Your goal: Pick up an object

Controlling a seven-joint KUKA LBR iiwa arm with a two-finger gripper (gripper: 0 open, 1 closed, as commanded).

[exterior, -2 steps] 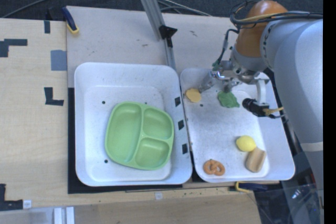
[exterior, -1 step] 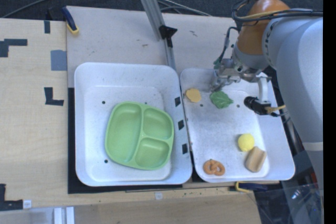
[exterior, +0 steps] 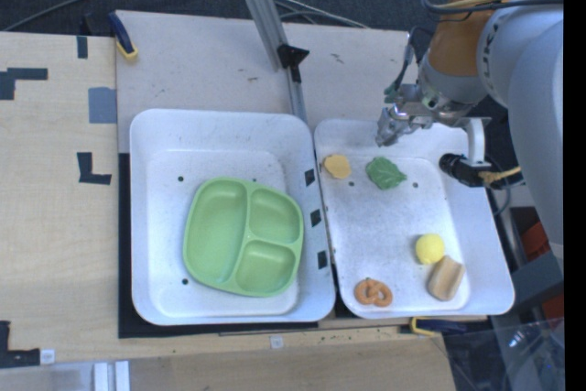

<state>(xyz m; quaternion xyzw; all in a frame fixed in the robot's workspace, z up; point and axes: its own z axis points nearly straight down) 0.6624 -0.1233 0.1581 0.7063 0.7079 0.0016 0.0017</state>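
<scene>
The right bin [exterior: 481, 224] holds a green leafy piece [exterior: 385, 172], a small yellow-orange round piece [exterior: 337, 166], a yellow ball [exterior: 429, 248], a tan bread-like block [exterior: 445, 277] and a brown pretzel [exterior: 373, 292]. My gripper [exterior: 389, 135] hangs over the far edge of that bin, just above and behind the green piece. Nothing shows between its fingers.
The left bin [exterior: 151, 197] bears a green divided plate [exterior: 244, 236]. A grey metal pole [exterior: 261, 0] slants down to the far rim between the bins. Cables run across the dark floor behind the bench.
</scene>
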